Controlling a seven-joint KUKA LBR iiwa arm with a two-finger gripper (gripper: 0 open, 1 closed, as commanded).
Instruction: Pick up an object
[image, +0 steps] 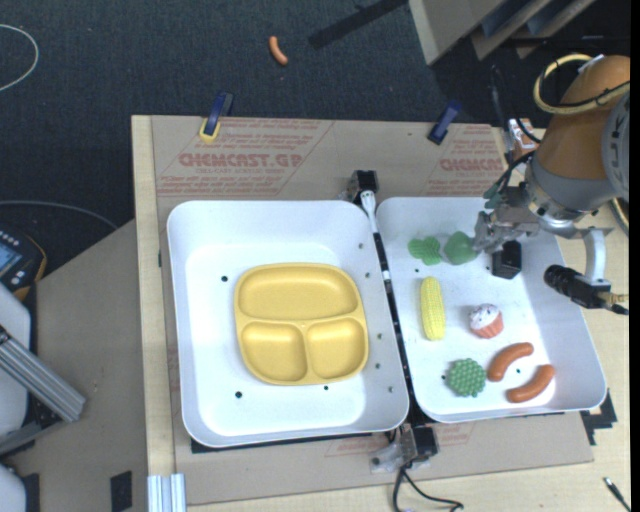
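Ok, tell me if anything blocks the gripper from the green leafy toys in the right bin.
Nothing visible does. The gripper sits right beside the nearer green leafy toy, with the second leafy piece just beyond it. The corn and cupcake lie apart, nearer the camera.

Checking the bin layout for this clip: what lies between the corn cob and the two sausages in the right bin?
In the camera view, a small cupcake toy sits between the corn cob and the sausages, on the white floor of the right bin.
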